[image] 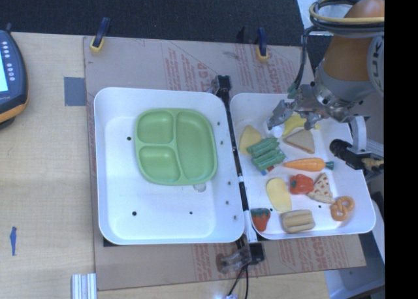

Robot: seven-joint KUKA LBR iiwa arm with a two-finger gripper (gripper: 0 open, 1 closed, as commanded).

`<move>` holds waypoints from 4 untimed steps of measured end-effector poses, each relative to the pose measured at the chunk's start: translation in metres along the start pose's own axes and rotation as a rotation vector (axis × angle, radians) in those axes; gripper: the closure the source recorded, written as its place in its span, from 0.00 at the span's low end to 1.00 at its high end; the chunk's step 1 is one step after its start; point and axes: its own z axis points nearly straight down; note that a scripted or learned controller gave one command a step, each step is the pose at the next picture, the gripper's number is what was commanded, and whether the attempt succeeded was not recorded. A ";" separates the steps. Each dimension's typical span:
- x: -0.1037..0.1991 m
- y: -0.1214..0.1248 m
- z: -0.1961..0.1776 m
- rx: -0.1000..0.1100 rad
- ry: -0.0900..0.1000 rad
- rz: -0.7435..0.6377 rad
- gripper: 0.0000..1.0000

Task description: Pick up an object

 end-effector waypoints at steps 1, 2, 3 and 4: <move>-0.064 -0.024 0.025 0.003 -0.002 0.005 0.00; -0.069 0.028 0.106 -0.003 -0.004 -0.004 0.00; -0.050 -0.040 0.104 0.006 0.001 0.002 0.00; -0.071 0.051 0.097 -0.006 -0.003 -0.001 0.00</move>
